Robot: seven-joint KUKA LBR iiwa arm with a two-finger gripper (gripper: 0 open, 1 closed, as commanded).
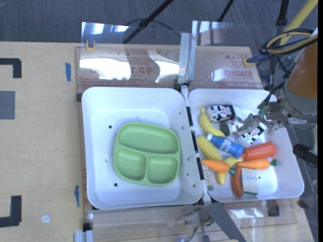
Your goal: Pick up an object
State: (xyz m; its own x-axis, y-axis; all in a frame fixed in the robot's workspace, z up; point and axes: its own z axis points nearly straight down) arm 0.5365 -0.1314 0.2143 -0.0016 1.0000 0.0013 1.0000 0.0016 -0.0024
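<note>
My fingers: spread wide, holding nothing, over right bin; blue bottle at seven o'clock.

At the right edge of the frame we see the arm: an orange band over grey casing, ending in a silver metal gripper.

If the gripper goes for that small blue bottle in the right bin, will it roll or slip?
The small blue bottle lies on its side and looks round, so it may roll. Its glossy plastic could slip. The yellow corn cob and orange carrot crowd it, probably limiting rolling.
</note>
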